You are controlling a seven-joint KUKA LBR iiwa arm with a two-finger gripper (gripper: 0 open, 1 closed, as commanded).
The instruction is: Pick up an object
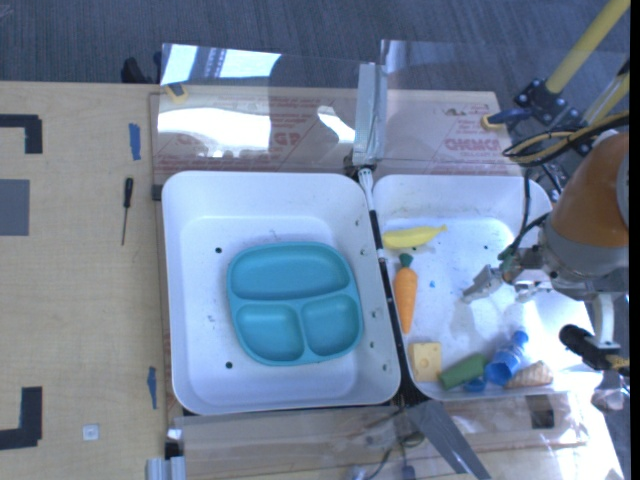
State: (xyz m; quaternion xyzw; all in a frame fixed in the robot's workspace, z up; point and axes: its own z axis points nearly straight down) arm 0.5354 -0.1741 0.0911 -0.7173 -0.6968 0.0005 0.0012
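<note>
In the right bin (470, 213) lie a yellow banana (415, 236), an orange carrot (405, 293), a yellow cheese block (427, 360), a green piece (462, 372), a blue bottle (507, 360) and a tan cone (532, 374). My gripper (503, 283) hovers over the bin's right half, to the right of the carrot and above the bottle. Its fingers (480, 284) are spread and open, with nothing between them. The arm's orange band covers the bin's right edge.
The left bin (190, 218) holds a teal divided plate (293, 301). A clear plastic wall (300, 128) stands behind both bins. A screwdriver (126, 208) lies on the wooden bench to the left. Cables and a yellow pole sit at the upper right.
</note>
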